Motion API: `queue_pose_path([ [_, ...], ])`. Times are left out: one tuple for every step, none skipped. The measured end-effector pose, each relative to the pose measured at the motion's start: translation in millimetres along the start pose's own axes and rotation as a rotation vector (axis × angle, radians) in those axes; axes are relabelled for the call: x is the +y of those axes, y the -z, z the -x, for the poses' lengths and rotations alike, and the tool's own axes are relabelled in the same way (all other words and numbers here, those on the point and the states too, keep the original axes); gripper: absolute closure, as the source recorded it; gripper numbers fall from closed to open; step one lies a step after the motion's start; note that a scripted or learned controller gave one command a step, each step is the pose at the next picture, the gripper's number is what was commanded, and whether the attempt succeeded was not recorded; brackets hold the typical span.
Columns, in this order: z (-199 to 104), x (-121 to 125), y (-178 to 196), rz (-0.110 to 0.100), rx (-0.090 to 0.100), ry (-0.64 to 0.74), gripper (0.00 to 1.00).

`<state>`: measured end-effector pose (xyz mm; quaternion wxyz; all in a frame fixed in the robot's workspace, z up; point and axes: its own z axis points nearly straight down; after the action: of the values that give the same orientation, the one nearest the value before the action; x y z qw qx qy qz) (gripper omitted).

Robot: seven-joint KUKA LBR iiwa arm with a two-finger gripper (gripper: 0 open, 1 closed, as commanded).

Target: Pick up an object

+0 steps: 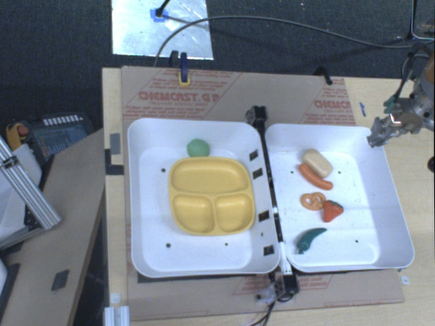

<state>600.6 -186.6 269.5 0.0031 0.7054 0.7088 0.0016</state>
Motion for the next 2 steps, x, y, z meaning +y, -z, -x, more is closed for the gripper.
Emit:
queue_pose_path([
  [-49.6, 8.8, 5.2, -0.003, 0.002, 0.004, 1.00],
  [-108.6, 16.1, -9.0, -0.004, 0.003, 0.004, 1.00],
])
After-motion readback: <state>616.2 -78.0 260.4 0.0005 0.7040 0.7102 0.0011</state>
